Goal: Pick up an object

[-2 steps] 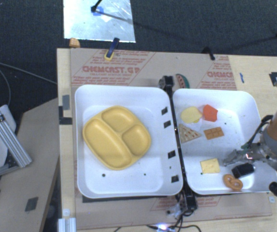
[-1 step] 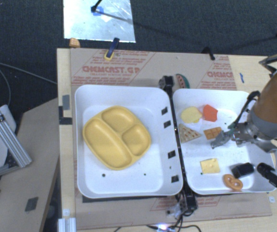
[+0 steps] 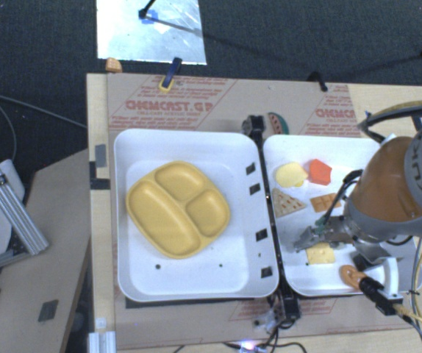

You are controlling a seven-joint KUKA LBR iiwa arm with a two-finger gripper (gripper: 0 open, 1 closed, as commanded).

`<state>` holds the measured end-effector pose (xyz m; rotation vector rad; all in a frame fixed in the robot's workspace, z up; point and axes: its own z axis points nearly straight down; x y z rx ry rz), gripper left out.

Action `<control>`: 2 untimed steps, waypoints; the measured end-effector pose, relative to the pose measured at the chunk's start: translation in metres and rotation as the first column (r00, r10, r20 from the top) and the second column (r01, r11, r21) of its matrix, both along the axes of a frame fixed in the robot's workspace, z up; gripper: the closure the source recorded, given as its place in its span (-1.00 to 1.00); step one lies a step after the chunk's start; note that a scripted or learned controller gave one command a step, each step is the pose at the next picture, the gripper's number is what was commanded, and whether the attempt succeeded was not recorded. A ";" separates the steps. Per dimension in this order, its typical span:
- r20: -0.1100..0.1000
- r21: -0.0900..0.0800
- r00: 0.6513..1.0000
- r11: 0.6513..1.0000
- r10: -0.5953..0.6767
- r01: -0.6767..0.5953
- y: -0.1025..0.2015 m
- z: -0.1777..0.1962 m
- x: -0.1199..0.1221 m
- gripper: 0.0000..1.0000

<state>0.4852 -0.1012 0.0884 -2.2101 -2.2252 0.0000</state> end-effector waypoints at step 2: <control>0.013 -0.001 1.000 1.000 0.006 -0.006 0.082 0.101 0.003 1.00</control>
